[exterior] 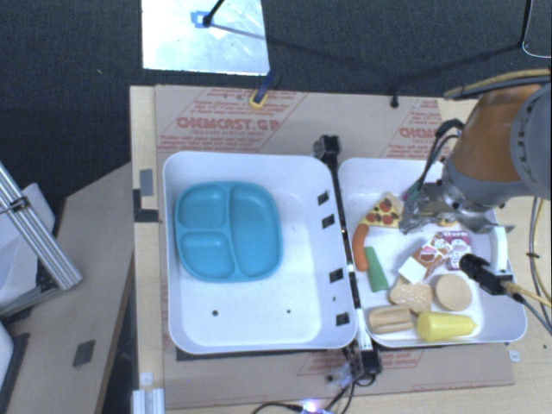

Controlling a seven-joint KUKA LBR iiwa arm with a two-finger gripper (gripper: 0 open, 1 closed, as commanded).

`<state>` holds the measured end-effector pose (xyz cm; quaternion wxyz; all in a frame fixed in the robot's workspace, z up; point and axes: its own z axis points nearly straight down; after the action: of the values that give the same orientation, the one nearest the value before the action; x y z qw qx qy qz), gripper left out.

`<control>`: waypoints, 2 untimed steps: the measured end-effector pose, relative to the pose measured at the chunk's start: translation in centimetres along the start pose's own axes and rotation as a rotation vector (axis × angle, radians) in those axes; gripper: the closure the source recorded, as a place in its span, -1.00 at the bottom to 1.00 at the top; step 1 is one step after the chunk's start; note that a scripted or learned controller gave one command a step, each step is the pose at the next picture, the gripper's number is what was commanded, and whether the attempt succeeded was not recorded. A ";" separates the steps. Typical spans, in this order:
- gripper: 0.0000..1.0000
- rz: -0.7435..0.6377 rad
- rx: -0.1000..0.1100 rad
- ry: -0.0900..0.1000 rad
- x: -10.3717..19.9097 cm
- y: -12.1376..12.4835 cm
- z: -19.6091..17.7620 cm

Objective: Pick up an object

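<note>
The right bin (509,317) holds several toy foods: a pizza slice (384,210), an orange carrot (360,245), a green stick (376,267), a white cube (411,270), a red-and-white packet (442,250), a cracker (410,296), a round biscuit (453,292), a tan bun (390,319) and a yellow piece (445,324). My gripper (414,214) hangs low over this bin's upper middle, just right of the pizza slice and above the packet. The grey wrist with its orange band (487,136) hides part of the bin behind it.
The left bin (302,257) holds a blue divided plate (229,231). A black clip bar (339,231) runs between the two bins. Cables (509,287) trail from the arm over the right bin's right side.
</note>
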<state>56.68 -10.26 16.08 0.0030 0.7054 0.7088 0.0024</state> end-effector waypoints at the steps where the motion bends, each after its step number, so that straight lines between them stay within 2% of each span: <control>1: 1.00 0.001 -0.001 -0.001 -0.1 0.3 -6.5; 2: 1.00 0.001 0.005 0.001 -0.1 0.4 -6.4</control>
<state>57.00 -10.39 22.46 0.0012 0.7056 0.7086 0.0010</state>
